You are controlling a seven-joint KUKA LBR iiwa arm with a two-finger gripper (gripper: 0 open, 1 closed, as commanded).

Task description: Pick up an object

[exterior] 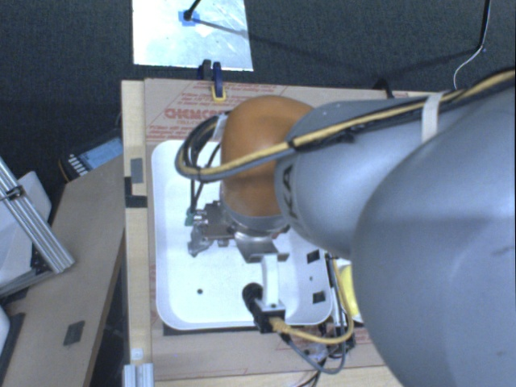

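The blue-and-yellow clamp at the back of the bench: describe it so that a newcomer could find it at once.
Start at the brown board with red print under the white bin, and follow it to its far edge. The clamp grips that edge, just below the shiny foil sheet. Its dark blue handles and yellow jaw set it apart.

This looks like a robotics lab: a grey industrial arm (403, 216) trailing yellow and black cables (242, 164) reaches over a white bin (173, 297) on a cardboard-lined bench (137, 240), with aluminium framing (32, 220) alongside and dark carpet (64, 55) underfoot.
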